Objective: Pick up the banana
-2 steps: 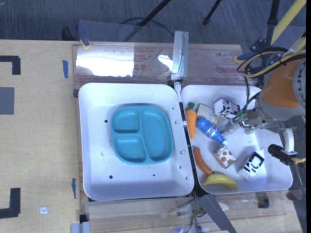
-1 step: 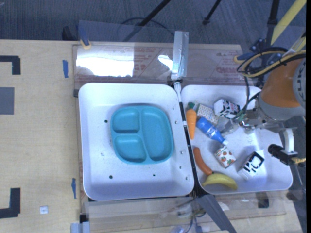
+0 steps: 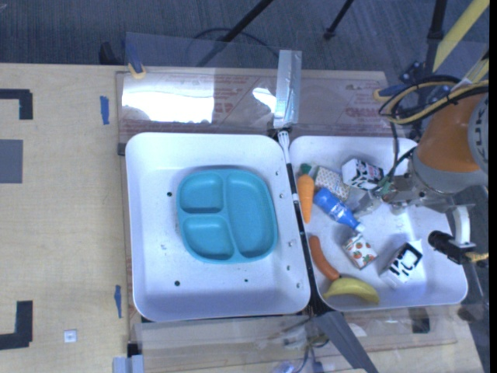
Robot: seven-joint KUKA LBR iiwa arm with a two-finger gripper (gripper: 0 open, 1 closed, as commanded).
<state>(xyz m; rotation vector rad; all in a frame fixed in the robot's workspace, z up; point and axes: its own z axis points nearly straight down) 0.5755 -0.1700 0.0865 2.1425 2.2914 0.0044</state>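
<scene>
The yellow banana (image 3: 351,288) lies at the front edge of the right bin (image 3: 435,290), curved and flat on the floor, just right of the divider. My gripper (image 3: 379,196) hangs over the upper middle of that bin, reaching in from the right below the orange-banded wrist (image 3: 449,141). It sits well behind the banana, close to a blue bottle (image 3: 338,207) and a grey metallic item. Nothing is visibly held.
The right bin also holds a carrot (image 3: 306,196), a red sausage (image 3: 322,257), a strawberry-print carton (image 3: 359,249), a black-and-white box (image 3: 404,260) and a cow-patterned item (image 3: 361,172). The left bin (image 3: 147,231) bears a teal divided plate (image 3: 227,213).
</scene>
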